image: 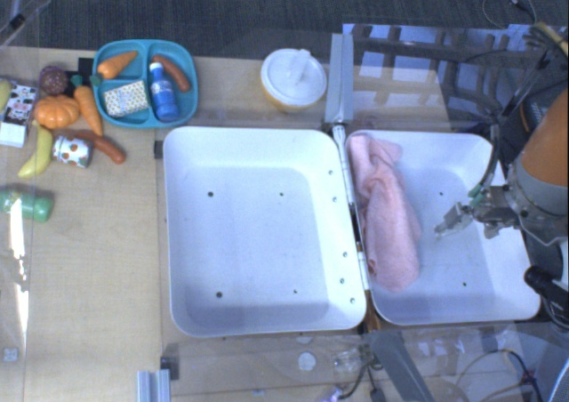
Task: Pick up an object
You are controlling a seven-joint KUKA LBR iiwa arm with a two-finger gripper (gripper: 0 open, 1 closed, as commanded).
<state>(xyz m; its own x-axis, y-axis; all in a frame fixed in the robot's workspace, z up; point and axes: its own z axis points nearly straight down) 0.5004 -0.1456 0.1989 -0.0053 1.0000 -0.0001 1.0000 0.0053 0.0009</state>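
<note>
Right bin (462, 298), shallow white plastic with rounded corners, holds a pink cloth (384, 212), soft and crumpled, bunched long along the wall nearest the left bin (258, 311). The gripper (453, 221) hovers over the right bin's floor, right of the cloth and apart from it, fingers spread with nothing between them. Beyond the left bin, a teal divided plate (182, 58) carries toy food.
</note>
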